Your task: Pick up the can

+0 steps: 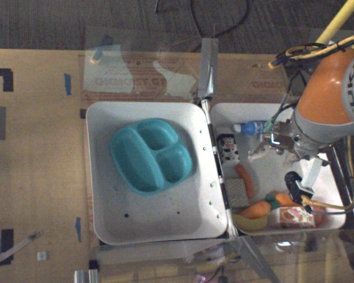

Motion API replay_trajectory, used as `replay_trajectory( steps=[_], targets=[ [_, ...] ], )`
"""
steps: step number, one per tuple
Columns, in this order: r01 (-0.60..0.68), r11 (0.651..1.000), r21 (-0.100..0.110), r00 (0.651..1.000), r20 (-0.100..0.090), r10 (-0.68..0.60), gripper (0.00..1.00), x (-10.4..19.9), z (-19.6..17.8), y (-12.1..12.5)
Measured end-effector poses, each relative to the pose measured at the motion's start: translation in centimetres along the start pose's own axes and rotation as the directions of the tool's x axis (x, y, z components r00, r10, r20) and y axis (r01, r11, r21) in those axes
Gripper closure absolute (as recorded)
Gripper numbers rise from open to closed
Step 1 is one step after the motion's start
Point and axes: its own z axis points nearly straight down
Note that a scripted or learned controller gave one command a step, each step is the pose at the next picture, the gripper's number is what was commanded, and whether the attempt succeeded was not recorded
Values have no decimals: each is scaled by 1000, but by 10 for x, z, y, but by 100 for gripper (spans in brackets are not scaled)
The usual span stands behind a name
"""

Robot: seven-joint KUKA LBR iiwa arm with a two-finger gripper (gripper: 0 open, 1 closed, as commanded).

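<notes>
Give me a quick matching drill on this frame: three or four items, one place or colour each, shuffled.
Things:
1. divided plate
2. bottle
3. carrot
4. banana

Descriptions:
A. yellow, at the right bin's near edge
B. teal, in the left bin
C. blue-capped, lying at the right bin's far edge
D. orange, just above the banana

Pairs: 1-B, 2-C, 3-D, 4-A

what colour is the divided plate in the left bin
Teal, or blue-green, all over: the divided plate shows best in the camera view.
</notes>
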Motion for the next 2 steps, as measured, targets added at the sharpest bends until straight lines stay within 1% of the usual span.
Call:
replay_trajectory(
  steps=[1, 2],
  targets=[
    [-70, 998, -4, 998, 1, 70, 0, -9, -3, 70],
    [-84, 996, 0, 996, 0, 84, 0, -45, 67, 77]
  ],
)
